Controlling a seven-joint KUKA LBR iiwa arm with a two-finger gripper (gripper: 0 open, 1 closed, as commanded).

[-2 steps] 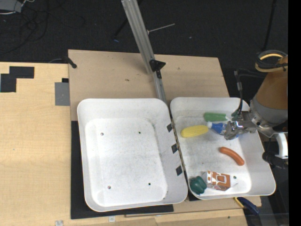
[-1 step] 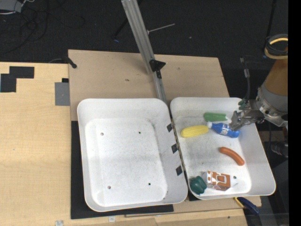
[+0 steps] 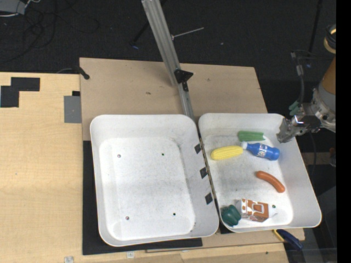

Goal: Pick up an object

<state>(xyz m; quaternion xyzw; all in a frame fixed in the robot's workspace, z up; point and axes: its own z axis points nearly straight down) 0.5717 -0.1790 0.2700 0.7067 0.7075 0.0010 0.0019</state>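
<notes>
The right bin [image 3: 307, 196] holds several toys: a green pod [image 3: 250, 136], a yellow corn cob [image 3: 226, 153], a blue bottle [image 3: 263, 151], an orange-red sausage [image 3: 270, 181], a small carton [image 3: 256, 210] and a dark green piece [image 3: 231, 215]. My gripper [image 3: 289, 129] hangs over the right bin's far right rim, to the right of the blue bottle and the green pod. Nothing shows between its fingers.
The left bin [image 3: 143, 177] lies beside the right one, with black clips [image 3: 203, 171] along the shared edge. A slanted metal rail [image 3: 167, 51] rises behind the bins. The wooden bench top [image 3: 38, 147] stretches to the left.
</notes>
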